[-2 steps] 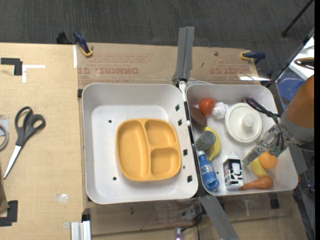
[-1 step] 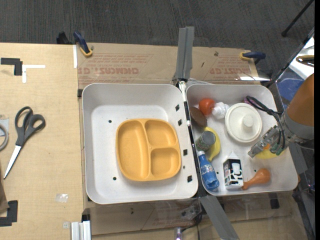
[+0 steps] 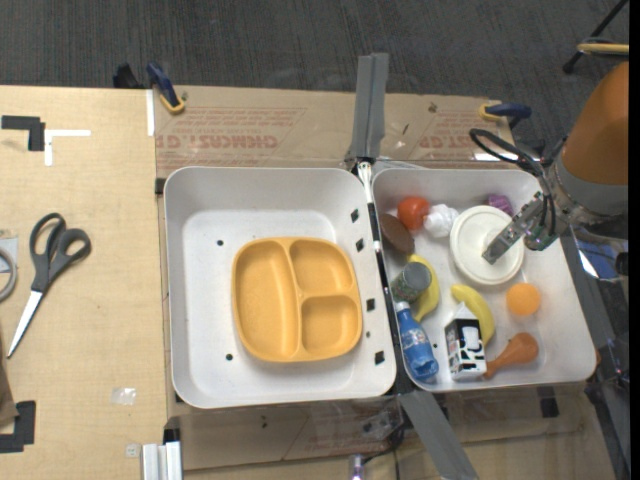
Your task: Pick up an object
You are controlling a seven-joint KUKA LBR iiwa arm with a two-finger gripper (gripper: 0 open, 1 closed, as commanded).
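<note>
Mostly the arm (image 3: 600,138) is cut off at the right edge, so just its orange band and grey wrist show. Its gripper (image 3: 503,246) hangs over a round white bowl (image 3: 480,253) in the right bin (image 3: 580,353); you cannot tell how it is set or if it has hold of anything. A purple thing (image 3: 497,204) peeks from behind the bowl, too hidden to name. Around the bowl lie a red ball (image 3: 412,211), a smooth orange ball (image 3: 523,299), two curved yellow bananas (image 3: 476,311), a blue bottle (image 3: 415,343) and a black-and-white carton (image 3: 465,348) with print too small to read. The left bin (image 3: 190,268) holds a yellow plastic tray (image 3: 297,298) with three parts. Upside-down red letters mark the cardboard (image 3: 250,133). Scissors (image 3: 45,268) lie on the wood bench.
</note>
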